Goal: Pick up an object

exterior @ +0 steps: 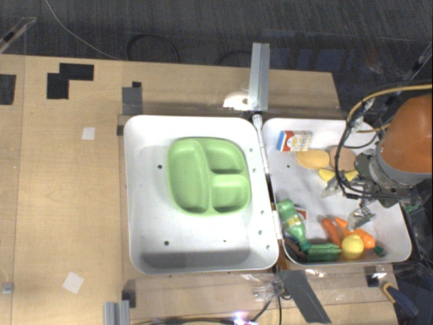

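Note:
My gripper [348, 202] hangs low over the right bin [399, 252], with the arm's orange band [409, 137] above it at the right edge. Its two metal fingertips [363, 216] stand apart, so it is open with only bare bin floor between them. Close around it lie a yellow banana [330, 175], a tan bread-like piece [312, 159], an orange carrot [331, 230], a lemon [352, 246] and a small orange fruit [366, 237]. A green bottle [289, 215] and a dark green vegetable [318, 251] lie toward the bin's left front corner.
A red and white carton [294, 141] lies at the back of the right bin. The left bin [145, 249] holds a green divided plate [207, 175]. Black cables [352, 137] loop from the wrist over the right bin's back right.

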`<action>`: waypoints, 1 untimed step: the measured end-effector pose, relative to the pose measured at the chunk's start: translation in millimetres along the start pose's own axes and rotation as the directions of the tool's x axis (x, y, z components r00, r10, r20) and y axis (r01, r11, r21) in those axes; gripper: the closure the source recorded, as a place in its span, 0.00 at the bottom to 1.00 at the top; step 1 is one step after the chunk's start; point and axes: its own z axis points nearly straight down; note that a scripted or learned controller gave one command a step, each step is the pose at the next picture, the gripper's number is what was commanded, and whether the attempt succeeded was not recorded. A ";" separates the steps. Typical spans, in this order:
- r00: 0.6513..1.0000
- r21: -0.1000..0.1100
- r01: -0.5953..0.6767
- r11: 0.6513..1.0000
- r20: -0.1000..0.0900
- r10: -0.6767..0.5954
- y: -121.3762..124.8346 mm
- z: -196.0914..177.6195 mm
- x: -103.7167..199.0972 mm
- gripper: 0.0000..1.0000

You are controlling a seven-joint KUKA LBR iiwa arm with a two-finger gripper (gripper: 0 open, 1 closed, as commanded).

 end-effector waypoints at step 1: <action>0.971 0.006 0.239 0.971 0.005 -0.239 31.1 33.0 12.6 0.00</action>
